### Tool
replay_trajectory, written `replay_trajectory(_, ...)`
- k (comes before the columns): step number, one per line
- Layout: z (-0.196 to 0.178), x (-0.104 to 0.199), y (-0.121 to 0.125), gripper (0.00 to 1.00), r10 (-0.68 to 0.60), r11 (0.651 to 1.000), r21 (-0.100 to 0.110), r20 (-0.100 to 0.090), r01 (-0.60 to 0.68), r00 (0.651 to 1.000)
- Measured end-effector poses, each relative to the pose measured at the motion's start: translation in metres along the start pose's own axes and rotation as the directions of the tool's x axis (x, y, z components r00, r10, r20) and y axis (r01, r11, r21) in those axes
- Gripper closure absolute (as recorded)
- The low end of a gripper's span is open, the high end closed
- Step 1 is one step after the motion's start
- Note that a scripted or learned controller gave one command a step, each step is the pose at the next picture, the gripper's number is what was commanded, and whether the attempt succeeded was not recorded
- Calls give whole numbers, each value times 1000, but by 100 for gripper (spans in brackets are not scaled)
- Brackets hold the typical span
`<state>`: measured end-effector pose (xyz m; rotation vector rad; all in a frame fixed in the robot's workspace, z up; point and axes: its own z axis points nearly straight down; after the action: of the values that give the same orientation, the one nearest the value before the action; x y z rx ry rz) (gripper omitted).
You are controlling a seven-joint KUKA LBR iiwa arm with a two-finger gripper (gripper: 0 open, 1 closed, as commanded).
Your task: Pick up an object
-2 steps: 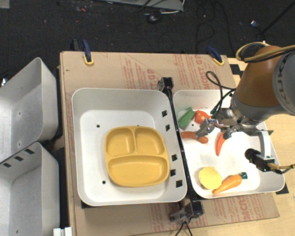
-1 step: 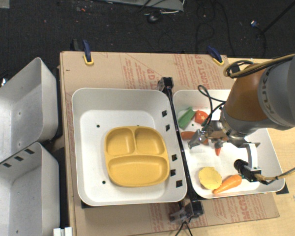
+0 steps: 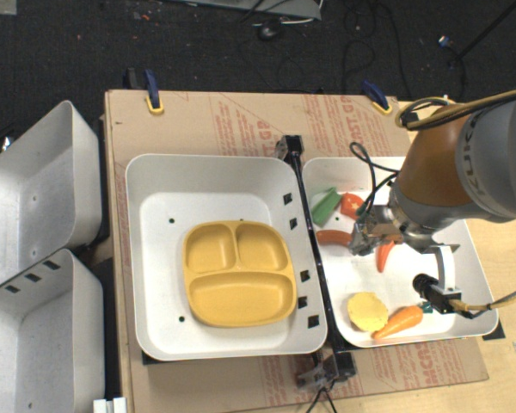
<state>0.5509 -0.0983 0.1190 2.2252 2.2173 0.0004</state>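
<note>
Pincer [image 3: 367, 237] low in right shallow white bin [image 3: 477, 265], finger spread impossible to tell. Small red-orange plastic chili [image 3: 383, 255] just beside it; yellow round plastic piece [image 3: 367, 311] and orange plastic carrot [image 3: 400, 321] nearer front wall.

A tray [image 3: 238, 274] lies in the left bin [image 3: 146, 231]; the right bin [image 3: 477, 265] holds a pepper [image 3: 325, 204], carrot [image 3: 399, 321] and lemon [image 3: 367, 311] at its front

The end effector [image 3: 366, 237] hangs low over toy vegetables in the right bin [image 3: 477, 265].
</note>
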Motion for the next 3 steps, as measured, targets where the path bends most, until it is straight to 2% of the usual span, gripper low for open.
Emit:
replay_trajectory(1,-63,-2,5,100,-6,1000,-6,1,6,1000)
replay_trajectory(3,-150,-2,4,100,-7,1000,-5,2,7,1000)
